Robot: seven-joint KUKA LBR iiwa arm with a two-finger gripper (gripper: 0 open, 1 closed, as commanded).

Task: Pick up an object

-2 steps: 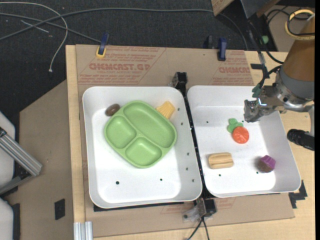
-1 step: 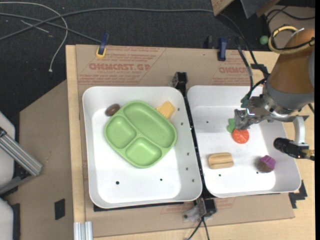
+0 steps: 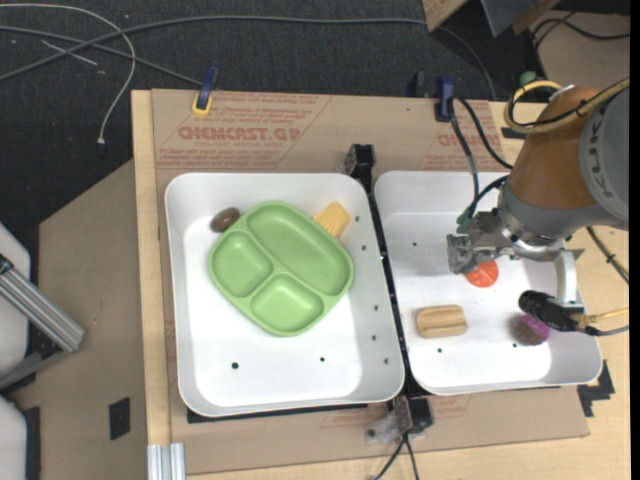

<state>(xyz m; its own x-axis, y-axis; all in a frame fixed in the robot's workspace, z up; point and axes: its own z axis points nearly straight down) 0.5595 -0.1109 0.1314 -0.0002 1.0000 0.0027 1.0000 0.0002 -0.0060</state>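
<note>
Near edge of right bin [image 3: 500,380]: tan bread roll [image 3: 441,321], purple lump [image 3: 531,330]. Further back, small orange ball [image 3: 484,274] touching gripper [image 3: 470,256]; jaw opening can't tell, hold unconfirmed. Ball looks smooth, round, light, likely rolls; pinch across its middle. Left bin [image 3: 200,368]: glossy green divided plate [image 3: 282,267], yellow wedge [image 3: 333,218], brown pebble [image 3: 225,219]

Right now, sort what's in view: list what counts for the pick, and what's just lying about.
For the pick:
gripper, over the right bin
orange-red object, beside the gripper
tan block
purple object

Lying about:
green divided plate in the left bin
brown piece
yellow piece
</note>
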